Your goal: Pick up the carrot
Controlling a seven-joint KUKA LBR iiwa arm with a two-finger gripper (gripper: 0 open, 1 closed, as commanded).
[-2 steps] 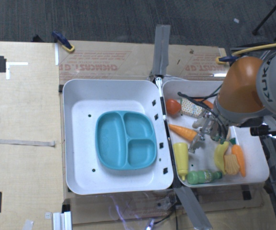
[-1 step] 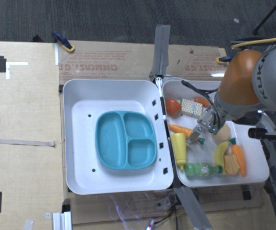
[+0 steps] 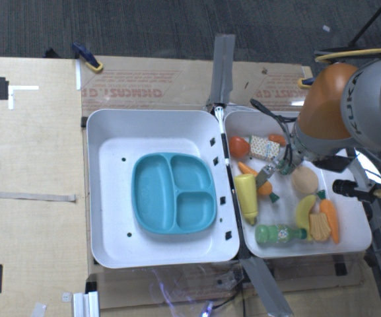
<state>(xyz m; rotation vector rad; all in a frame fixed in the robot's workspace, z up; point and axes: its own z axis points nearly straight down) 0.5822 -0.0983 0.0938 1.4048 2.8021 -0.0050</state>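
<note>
Carrot (image 3: 329, 219) at the right end of the right bin (image 3: 348, 246), green top toward the far wall, tip toward the near wall; its long axis runs far-to-near with a slight lean. It lies just beside a banana (image 3: 304, 210) and a ridged yellow piece (image 3: 319, 227), with an egg (image 3: 304, 180) close to its leafy end. Gripper (image 3: 267, 174) hangs low over the bin's left half, near a yellow bottle (image 3: 246, 195) and an orange piece (image 3: 263, 189); whether the claw is spread or closed cannot be told, and nothing shows between its tips. Carrot lies to the claw's right and nearer the bench front, with the egg and banana between them
</note>
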